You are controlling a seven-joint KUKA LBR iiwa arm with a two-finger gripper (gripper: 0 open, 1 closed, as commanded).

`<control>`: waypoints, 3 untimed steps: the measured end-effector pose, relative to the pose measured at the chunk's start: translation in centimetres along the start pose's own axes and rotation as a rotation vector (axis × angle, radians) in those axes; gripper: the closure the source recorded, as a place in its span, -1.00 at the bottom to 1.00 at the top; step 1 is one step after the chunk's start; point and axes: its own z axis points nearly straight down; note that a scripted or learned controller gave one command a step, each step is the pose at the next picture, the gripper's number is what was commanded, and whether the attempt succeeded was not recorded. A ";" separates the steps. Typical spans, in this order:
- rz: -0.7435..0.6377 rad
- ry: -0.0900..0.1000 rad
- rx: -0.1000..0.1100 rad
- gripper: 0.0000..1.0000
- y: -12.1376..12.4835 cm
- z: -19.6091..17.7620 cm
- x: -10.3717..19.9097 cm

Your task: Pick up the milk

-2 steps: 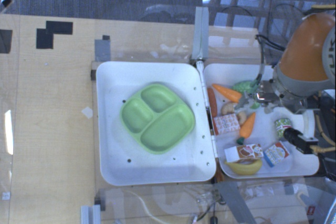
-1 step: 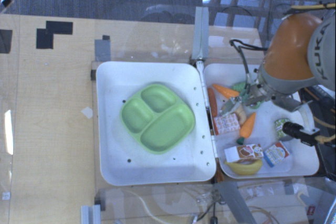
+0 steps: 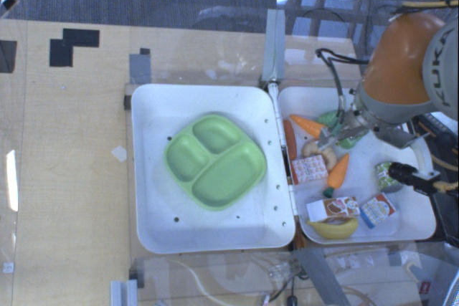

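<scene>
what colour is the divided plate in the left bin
Light green. The divided plate shows plainly in the camera view, lying in the white left bin.

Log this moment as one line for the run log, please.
task: pick up milk | gripper: low over right bin, near carrot | milk carton: untouched, front of bin | green plate: left bin

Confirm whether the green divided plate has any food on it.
No. The green divided plate sits bare in the left bin, while the food items lie in the right bin.
</scene>
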 end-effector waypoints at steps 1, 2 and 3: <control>-0.320 0.002 0.003 1.00 3.8 -6.0 8.1; -0.377 0.004 0.003 1.00 3.7 -7.9 17.9; -0.502 0.005 0.004 1.00 0.0 -7.6 18.6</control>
